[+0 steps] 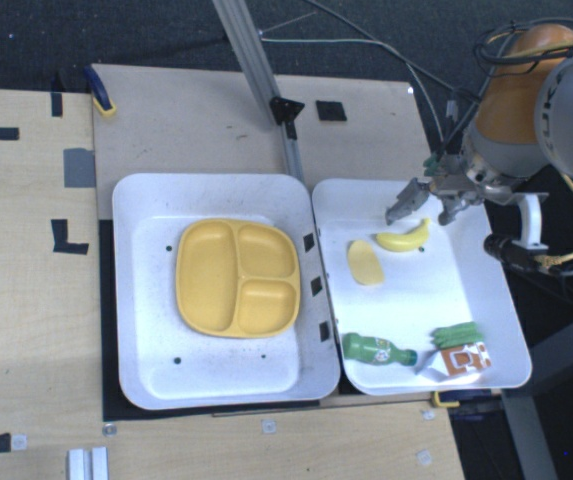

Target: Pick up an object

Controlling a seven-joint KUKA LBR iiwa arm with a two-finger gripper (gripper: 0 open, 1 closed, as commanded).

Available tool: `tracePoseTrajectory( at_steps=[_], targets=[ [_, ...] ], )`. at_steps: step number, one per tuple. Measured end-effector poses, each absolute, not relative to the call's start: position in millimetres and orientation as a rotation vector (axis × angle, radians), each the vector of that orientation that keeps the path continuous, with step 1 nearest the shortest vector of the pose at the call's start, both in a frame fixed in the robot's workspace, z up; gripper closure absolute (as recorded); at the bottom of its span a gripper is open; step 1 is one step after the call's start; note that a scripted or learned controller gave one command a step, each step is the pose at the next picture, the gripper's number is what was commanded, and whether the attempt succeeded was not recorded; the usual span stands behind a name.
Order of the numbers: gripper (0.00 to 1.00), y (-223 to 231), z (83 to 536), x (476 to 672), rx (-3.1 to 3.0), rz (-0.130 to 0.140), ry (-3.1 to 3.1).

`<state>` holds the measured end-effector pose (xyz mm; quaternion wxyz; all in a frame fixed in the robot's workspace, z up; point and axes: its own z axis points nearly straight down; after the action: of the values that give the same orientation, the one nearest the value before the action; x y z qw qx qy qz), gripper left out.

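Loose objects in the right bin, a tray in the left.

A yellow banana [405, 237] lies curved near the far middle of the right bin [486, 268], ends turned up toward the far side. Just beside it, nearer the bins' divide, lies a pale yellow rounded piece [365, 263], flat on the floor. Along the near edge, a green bottle [376, 349] lies on its side, cap pointing right. To its right sit a small green item [455, 334] and an orange-and-white carton [462, 360], touching each other. A yellow three-compartment tray [238, 276] lies flat in the left bin [146, 268].
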<state>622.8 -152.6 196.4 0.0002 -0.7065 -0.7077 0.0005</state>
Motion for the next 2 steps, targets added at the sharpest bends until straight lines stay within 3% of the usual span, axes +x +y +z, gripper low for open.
tracePoseTrajectory(
  at_steps=[2],
  targets=[
    [0.0,-134,86,620.6,-2.219,0.003,-2.224]
  ],
)
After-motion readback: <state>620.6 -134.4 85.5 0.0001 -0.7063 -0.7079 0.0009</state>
